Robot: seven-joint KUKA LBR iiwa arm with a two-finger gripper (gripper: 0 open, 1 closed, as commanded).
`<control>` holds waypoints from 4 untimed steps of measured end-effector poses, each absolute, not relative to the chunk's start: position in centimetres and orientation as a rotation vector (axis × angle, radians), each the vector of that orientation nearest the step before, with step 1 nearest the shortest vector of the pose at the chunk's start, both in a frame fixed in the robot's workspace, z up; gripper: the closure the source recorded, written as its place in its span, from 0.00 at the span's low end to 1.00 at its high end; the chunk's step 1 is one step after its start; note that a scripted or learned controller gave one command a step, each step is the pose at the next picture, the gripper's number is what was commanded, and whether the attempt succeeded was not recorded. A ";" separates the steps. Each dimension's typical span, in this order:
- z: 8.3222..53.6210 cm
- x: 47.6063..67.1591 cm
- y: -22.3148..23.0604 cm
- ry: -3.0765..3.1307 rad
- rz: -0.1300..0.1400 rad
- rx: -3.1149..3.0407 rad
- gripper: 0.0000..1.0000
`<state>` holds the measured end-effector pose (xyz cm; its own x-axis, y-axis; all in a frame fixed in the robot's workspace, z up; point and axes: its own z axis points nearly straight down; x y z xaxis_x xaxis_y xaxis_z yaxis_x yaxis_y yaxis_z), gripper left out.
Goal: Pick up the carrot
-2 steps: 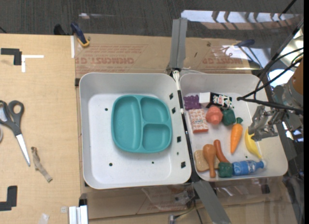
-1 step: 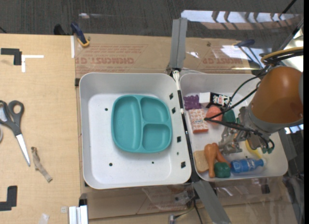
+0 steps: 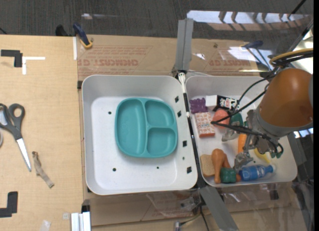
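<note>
— Where's the carrot [image 3: 241, 142], then?

— Right in at the gripper [image 3: 241, 149], the orange stick standing nearly upright in the right bin [image 3: 284, 175]. It looks to sit between the two metal fingers, which seem closed most of the way onto it, though from here I can't swear both pads touch.

— So it's got it?

— I'd call it the grasp itself, or the very start of the lift. The carrot's low end looks close to the clutter below the gripper: the blue bottle [image 3: 256, 172] just under it, the green piece [image 3: 229, 176] and the drumstick [image 3: 219, 161] off to the tray side.

— And next?

— A straight pull upward, I'd think, slow enough that the carrot doesn't slip. The teal tray [image 3: 146, 127] in the left bin [image 3: 94, 140] sits well away from the gripper.
</note>
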<state>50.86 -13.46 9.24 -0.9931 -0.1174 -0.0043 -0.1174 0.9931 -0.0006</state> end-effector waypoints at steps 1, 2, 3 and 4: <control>10.2 51.0 -13.4 3.129 0.000 -0.189 1.00; 10.2 51.0 -13.4 3.128 -0.001 -0.189 0.00; 11.2 51.1 -13.3 3.125 -0.001 -0.193 1.00; 20.0 51.9 -17.0 3.065 0.001 -0.672 1.00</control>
